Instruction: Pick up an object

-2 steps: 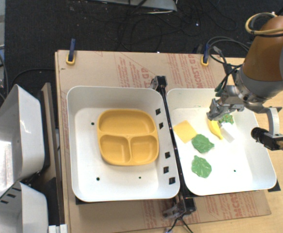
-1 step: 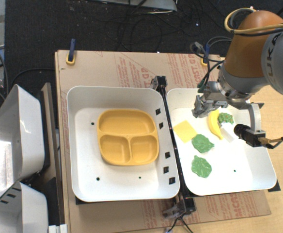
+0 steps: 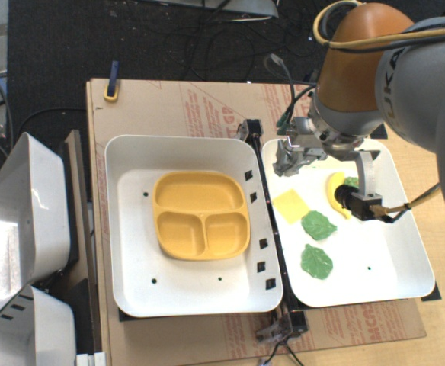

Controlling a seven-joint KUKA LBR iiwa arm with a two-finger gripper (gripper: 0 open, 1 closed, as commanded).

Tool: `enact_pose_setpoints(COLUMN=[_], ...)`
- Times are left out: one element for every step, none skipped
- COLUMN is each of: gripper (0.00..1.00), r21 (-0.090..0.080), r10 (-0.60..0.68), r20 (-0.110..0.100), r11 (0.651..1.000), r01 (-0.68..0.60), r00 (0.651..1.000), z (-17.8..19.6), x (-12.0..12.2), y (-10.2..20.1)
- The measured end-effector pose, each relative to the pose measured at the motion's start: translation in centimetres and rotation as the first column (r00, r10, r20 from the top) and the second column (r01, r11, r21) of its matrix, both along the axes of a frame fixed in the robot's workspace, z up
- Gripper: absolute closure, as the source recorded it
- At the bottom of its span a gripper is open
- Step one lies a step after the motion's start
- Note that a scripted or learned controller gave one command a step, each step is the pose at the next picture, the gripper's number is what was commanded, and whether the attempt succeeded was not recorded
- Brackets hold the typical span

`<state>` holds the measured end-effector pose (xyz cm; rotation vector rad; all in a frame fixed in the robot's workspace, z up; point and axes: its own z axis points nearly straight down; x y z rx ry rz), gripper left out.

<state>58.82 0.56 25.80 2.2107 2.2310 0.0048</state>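
My gripper (image 3: 292,160) hangs over the far left corner of the right bin (image 3: 405,280), above bare white floor. A flat yellow square (image 3: 290,205) lies just in front of it. Nearer the front lie two green leafy pieces, one (image 3: 318,225) beside the square and the other (image 3: 316,261) below it. A curved yellow piece (image 3: 334,186) sits to the gripper's right, partly hidden by the arm's hardware, and a small bit of green (image 3: 351,181) shows next to it. Nothing is visible between the gripper's tips.
The left bin (image 3: 131,280) holds a yellow divided plate (image 3: 202,214) with three compartments. A black divider with clips (image 3: 262,227) runs between the bins. The grey and orange arm (image 3: 360,59) looms over the right bin's far side. White tubs (image 3: 20,212) stand at the far left.
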Motion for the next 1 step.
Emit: enact_pose_setpoints(gripper=[1.0], r21=[-0.001], r10=[-0.002], r20=[-0.001], r11=[1.0], r01=[0.002], r00=[1.0], z=[-0.59], x=[2.04], y=[4.32])
